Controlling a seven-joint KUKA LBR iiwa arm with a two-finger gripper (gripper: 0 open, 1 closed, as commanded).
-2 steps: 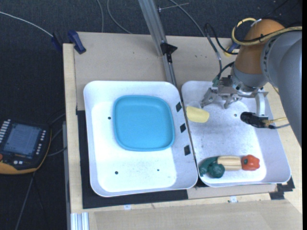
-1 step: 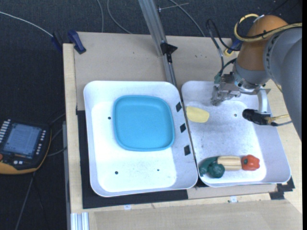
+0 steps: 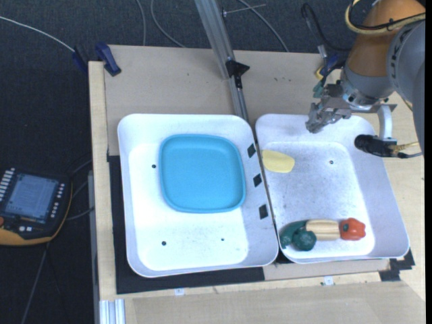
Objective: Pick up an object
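Objects in right bin (image 3: 378,201) — one yellow piece (image 3: 278,161), one toy cluster (image 3: 322,232).

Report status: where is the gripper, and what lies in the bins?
Gripper over right bin far edge, nothing seen held. Yellow piece nearest; green, tan and red items at near edge. Blue plate in left bin.

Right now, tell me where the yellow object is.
The yellow object lies in the right bin, at its left wall near the back, apart from the green, tan and red items along the front.
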